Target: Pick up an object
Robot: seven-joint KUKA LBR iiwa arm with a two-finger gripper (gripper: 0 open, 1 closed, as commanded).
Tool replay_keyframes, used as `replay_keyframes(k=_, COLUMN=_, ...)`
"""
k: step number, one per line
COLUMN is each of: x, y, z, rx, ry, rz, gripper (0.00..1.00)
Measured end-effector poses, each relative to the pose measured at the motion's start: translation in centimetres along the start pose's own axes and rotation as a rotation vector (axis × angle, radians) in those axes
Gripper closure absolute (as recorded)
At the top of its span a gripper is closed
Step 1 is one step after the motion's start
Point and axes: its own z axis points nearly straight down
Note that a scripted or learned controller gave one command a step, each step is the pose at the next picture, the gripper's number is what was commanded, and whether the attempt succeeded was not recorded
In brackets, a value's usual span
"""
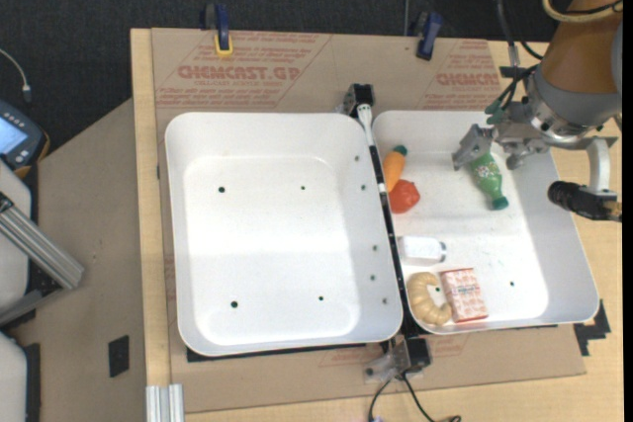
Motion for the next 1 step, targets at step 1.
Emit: replay_keyframes(k=1, x=-4.3, y=1.11, z=-0.97, rx=-0.004, ry=-0.003, rz=0.003, gripper=0.0)
